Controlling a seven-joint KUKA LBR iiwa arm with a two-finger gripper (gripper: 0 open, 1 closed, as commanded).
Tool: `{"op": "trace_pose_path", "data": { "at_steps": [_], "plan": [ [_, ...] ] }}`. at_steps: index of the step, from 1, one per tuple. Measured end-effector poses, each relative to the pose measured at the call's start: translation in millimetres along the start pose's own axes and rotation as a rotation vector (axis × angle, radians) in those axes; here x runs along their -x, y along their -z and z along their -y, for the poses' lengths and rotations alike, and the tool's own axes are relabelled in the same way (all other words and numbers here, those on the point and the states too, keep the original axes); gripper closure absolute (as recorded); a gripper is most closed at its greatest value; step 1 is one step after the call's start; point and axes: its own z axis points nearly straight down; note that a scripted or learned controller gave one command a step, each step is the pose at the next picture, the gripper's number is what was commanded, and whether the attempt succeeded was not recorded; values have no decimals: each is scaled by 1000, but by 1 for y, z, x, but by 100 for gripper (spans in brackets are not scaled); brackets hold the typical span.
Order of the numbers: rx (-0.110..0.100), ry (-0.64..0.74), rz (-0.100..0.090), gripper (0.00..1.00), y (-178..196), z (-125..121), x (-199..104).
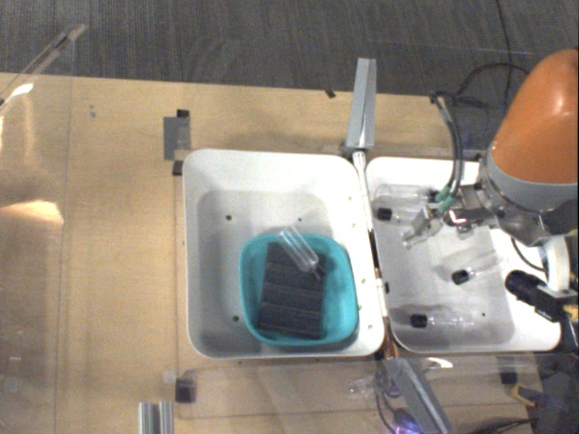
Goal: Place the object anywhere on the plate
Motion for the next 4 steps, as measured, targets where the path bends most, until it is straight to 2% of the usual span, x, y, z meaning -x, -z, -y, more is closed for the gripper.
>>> {"op": "trace_pose_path", "data": {
  "at_steps": [1, 2, 3, 4],
  "plan": [
    [3, 4, 4, 0, 114, 23, 99],
    [2, -106, 6, 0, 150, 31, 159],
    [10, -95, 11, 100, 162, 27, 157],
    [-3, -116, 2, 100, 111, -39, 134]
  ]
}}
